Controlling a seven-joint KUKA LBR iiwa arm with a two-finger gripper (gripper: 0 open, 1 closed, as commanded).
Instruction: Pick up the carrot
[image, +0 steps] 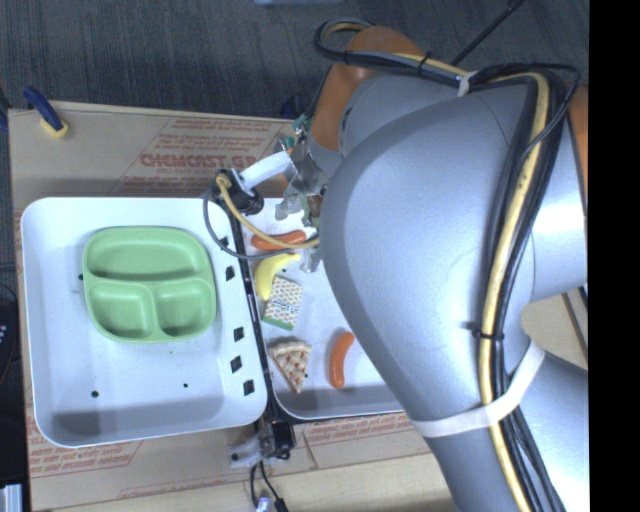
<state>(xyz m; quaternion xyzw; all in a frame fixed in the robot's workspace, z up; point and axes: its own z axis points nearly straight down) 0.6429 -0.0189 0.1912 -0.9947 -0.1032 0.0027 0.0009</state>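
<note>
We log the grey arm (450, 230) filling the right half of the view, its orange band (335, 95) at 12 o'clock. The gripper (290, 205) sits low over the upper end of the right bin (320, 405). We cannot tell how the fingers stand; the wrist and cables hide them.

The carrot (280, 240), a slim orange-red piece, lies just at 6 o'clock of the gripper. At 6 o'clock from it: a banana (268, 272), then a patterned packet (284, 300), then a pizza slice (291, 362). A sausage (341, 358) lies at 3 o'clock of the slice.

The left bin (40, 330) holds a green three-compartment tray (148, 282). Cardboard (190, 150) on the surface reads partly "CHEMCAST"; the rest we cannot read. A blue and yellow item (45, 110) lies at 10 o'clock.
</note>
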